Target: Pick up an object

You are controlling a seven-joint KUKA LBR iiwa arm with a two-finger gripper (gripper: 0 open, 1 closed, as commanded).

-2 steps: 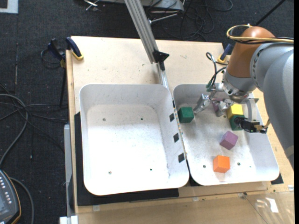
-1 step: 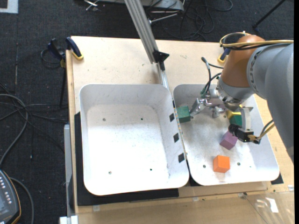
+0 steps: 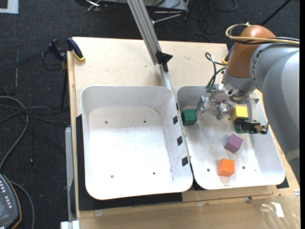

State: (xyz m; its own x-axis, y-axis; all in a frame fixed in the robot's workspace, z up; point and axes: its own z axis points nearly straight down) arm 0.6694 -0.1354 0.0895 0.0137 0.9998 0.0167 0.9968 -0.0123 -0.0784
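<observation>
Sitting near the upper left of the right bin: a green block, just beside the divider wall, free of any grasp. Hovering just to its right, above the bin floor: the gripper, fingers spread apart with nothing between them, the nearest fingertip close to the block's upper right edge. Lying just right of the gripper: a yellow block, partly tucked under the wrist hardware. Resting farther down the bin, well apart from the fingers: a purple block and an orange block.

Likely risks from here: closing off-centre and nudging the green block against the wall instead of trapping it; clipping the bin's rim on descent; brushing the yellow block with the wrist. Sitting alongside on the left: the other white bin.
</observation>
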